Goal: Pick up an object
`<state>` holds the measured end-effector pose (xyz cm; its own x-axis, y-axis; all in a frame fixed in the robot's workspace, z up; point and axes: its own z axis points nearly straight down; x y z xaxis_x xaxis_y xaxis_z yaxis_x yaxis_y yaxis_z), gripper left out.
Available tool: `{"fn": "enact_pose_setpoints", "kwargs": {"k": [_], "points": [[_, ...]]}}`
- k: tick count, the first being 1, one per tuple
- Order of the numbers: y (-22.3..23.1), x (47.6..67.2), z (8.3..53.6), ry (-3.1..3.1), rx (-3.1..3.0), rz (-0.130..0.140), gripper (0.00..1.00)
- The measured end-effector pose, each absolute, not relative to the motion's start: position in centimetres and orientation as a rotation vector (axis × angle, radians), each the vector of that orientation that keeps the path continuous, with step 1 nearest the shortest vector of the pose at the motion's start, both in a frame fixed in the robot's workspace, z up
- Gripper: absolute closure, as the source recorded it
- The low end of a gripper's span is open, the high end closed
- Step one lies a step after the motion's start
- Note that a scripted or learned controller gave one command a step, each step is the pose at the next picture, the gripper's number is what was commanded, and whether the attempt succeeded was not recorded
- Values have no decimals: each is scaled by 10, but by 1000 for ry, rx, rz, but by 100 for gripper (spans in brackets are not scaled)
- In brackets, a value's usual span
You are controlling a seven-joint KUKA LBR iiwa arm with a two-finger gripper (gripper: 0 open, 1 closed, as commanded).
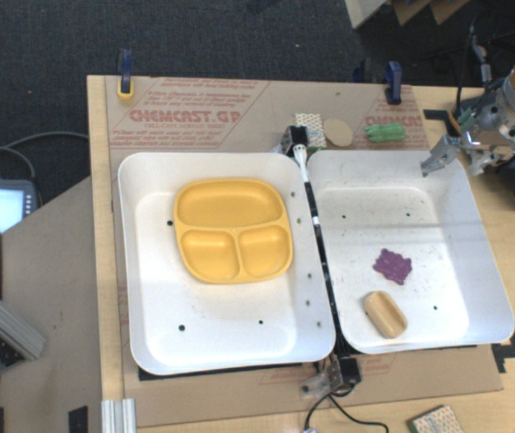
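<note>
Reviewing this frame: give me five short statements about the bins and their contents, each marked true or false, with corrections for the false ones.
1. The yellow divided plate lies in the left bin. True.
2. The purple object sits on the plate. False: it lies on the floor of the right bin.
3. The tan bread-like piece lies nearer the camera than the purple object. True.
4. The gripper is down between the two objects in the right bin. False: it is at that bin's far right corner, away from both.
5. The green object rests in the right bin. False: it lies on the board behind the bins.
</note>
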<state>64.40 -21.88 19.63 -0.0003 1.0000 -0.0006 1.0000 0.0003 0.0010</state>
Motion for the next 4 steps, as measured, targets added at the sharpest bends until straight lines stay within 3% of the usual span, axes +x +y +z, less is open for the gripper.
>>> {"fn": "enact_pose_setpoints", "kwargs": {"k": [1,2,3,4], "points": [[-188,611,78,2227,2227,-5,0],[-126,565,84,2231,2223,-2,0],[-117,502,84,2224,2229,-5,0],[-118,505,95,2217,2221,2,100]]}}
